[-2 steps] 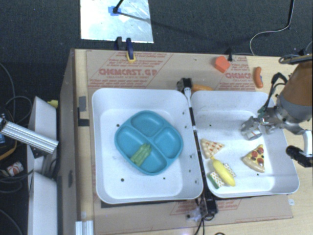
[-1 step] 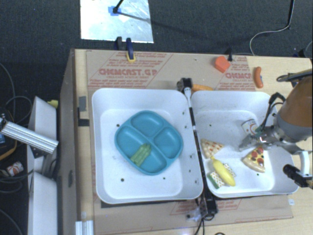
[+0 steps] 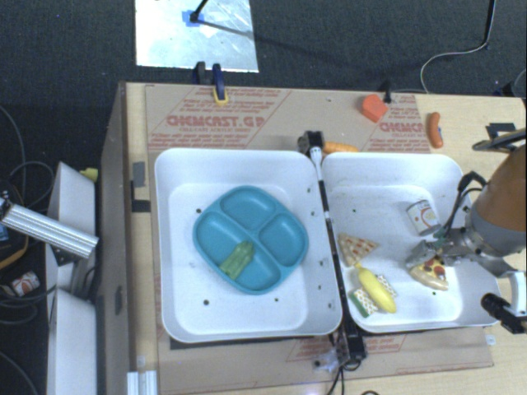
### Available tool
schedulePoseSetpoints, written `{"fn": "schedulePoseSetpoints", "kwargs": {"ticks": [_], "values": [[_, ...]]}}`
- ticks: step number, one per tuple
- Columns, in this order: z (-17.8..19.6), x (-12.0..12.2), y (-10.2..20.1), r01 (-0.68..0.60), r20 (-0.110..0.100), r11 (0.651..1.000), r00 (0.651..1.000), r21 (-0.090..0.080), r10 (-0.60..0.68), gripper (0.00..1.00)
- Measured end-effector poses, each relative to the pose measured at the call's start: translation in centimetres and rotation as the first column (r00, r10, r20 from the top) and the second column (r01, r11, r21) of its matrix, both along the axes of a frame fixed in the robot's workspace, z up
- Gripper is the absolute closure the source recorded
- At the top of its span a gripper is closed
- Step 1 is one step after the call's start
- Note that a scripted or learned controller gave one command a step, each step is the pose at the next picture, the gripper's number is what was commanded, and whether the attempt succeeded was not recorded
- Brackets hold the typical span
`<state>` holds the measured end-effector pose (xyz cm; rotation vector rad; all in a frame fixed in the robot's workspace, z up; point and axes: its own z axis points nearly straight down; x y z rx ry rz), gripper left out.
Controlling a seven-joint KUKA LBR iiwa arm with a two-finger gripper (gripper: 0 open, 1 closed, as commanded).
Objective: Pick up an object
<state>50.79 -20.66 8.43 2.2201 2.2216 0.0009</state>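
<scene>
Two shallow white bins sit side by side on the bench (image 3: 247, 113), whose brown board carries red lettering. Biggest of the contents is the blue plate (image 3: 250, 239), a divided dish lying near the middle of the left bin (image 3: 177, 220); a green pickle-like piece (image 3: 236, 260) rests in its lower compartment. The right bin (image 3: 387, 179) holds the smaller things. From the right edge comes the grey arm (image 3: 498, 220) with its orange band, reaching low over the bin's right side. Its gripper (image 3: 430, 253) is down at the bin floor, just above and seemingly touching a pizza slice (image 3: 431, 274) near the lower right corner; whether the fingers are parted or closed, and whether they have anything between them, cannot be told from this angle. A second pizza slice (image 3: 356, 248) lies near the bin's left wall, apart from the gripper. Below it a yellow banana (image 3: 375, 291) lies slantwise, with a small green-and-white item (image 3: 361, 303) touching its lower left side. A small white can (image 3: 422, 215) lies tilted in the upper right part of the bin, just above the gripper. Outside the bins, on the board behind them, lie an orange block (image 3: 373, 108), a sausage (image 3: 434, 130) and an orange carrot-like piece (image 3: 339, 147) against the right bin's back rim.
</scene>
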Motion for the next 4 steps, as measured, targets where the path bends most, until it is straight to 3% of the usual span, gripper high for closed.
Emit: {"fn": "schedulePoseSetpoints", "kwargs": {"ticks": [1,2,3,4], "values": [[1.1,0.2,0.0,0.0,0.005,1.0,1.0,-0.001,0.0,1.0],[1.1,0.2,0.0,-0.001,0.005,1.0,1.0,-0.001,0.001,0.0],[2.2,0.3,0.0,-0.001,0.008,1.0,1.0,-0.001,0.001,1.0],[2.2,0.3,0.0,-0.001,0.008,1.0,1.0,-0.001,0.001,0.0]]}}
